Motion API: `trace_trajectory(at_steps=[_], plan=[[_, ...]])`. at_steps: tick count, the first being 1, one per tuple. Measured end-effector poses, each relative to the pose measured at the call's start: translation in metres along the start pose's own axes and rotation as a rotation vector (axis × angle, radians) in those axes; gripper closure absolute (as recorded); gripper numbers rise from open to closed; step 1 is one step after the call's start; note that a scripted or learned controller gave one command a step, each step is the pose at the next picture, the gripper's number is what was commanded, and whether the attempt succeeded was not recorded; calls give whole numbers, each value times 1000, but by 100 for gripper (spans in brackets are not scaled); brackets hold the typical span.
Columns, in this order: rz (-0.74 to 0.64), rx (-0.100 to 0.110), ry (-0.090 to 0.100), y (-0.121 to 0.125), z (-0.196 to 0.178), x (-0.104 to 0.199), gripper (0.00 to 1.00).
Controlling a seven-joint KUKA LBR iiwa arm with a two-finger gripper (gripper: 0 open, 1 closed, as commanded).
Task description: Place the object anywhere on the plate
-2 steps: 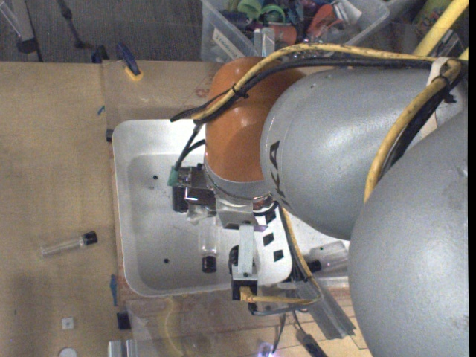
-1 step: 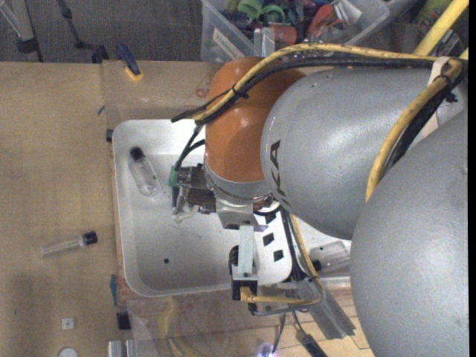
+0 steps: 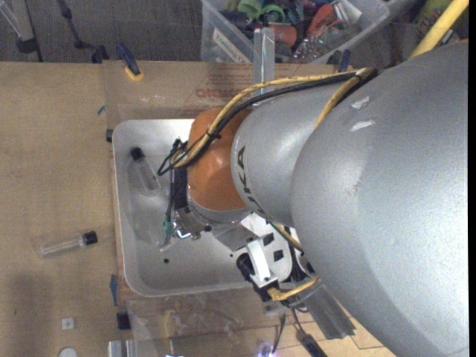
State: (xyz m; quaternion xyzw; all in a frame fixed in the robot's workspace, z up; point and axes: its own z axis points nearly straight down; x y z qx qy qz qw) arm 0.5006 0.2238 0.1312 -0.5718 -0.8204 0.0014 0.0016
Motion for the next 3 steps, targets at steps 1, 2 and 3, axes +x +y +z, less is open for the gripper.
trace_trajectory(at_steps=[1, 2, 3], plan=[[3, 0, 1, 0, -9, 0, 100], [-439, -16, 0, -14, 40, -16, 100], [-755, -6, -3, -23, -30, -21, 100]])
